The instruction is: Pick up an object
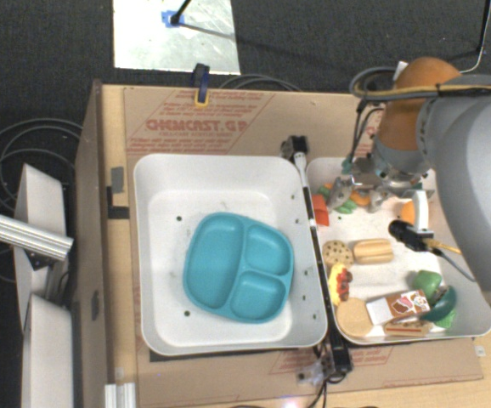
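Claw (358, 195): low in the right bin's (483, 317) far corner — I can't tell how it stands.
Orange toy (361, 199): right at the claw, possibly touching.
Bread roll (372, 251): just nearer than the claw.
Cookie (336, 251): beside the roll.
Blue tray (238, 266): left of the claw — in the left bin (156, 228).

Surface (228, 113): flat brown board printed with red lettering, set on dark carpeted floor (33, 49). Directly on it: left white bin (156, 185) and right white bin (475, 317), side by side, rims touching along a black divider strip (312, 228) between them. A blue-and-yellow clip (201, 85) sits at the far edge. Cables (254, 82) trail along the far side.
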Tool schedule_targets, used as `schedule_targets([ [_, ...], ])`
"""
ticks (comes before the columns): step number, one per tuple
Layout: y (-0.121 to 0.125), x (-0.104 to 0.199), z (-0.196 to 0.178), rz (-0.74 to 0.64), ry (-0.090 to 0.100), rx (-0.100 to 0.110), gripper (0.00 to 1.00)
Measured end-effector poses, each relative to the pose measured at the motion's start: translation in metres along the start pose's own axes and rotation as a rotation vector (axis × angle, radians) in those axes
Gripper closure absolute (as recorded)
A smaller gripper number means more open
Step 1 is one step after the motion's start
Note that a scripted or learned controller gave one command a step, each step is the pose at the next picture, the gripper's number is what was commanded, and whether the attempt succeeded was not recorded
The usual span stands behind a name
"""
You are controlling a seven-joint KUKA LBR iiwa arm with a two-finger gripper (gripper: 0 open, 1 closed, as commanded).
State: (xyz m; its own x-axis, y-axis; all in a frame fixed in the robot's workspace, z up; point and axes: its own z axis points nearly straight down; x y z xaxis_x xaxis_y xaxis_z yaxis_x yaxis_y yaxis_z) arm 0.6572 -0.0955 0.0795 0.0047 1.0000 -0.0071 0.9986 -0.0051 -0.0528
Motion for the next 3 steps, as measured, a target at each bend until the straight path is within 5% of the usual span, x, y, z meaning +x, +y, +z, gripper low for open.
schedule_targets([
  [2,0.002,0.003,-0.001,-0.004,-0.005,-0.025,0.0],
  [3,-0.094,-0.051,0.001,0.003,0.006,-0.046,0.0],
])
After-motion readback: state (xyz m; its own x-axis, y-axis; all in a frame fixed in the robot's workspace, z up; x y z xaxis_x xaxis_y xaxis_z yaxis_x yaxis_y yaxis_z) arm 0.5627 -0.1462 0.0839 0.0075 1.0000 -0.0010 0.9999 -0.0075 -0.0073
